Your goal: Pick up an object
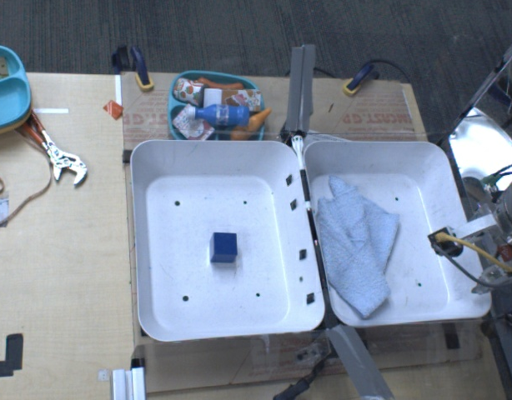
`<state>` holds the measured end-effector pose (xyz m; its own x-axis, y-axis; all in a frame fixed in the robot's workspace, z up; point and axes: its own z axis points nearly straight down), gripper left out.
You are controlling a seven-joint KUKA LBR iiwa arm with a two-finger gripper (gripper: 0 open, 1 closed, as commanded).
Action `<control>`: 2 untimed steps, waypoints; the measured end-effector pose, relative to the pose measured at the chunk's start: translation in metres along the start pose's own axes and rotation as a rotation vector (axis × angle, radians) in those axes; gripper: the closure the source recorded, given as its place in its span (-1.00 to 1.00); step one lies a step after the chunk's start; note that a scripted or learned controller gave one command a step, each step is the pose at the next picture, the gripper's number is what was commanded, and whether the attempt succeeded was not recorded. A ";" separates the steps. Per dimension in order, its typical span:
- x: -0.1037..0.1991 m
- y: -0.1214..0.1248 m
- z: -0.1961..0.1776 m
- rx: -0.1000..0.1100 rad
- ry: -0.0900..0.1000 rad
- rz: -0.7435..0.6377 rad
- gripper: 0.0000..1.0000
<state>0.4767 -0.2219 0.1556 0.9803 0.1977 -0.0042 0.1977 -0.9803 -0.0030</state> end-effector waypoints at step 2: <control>0.000 0.000 -0.032 -0.002 0.002 -0.005 -1.00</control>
<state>0.4773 -0.2223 0.1876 0.9793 0.2022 -0.0024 0.2022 -0.9793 -0.0011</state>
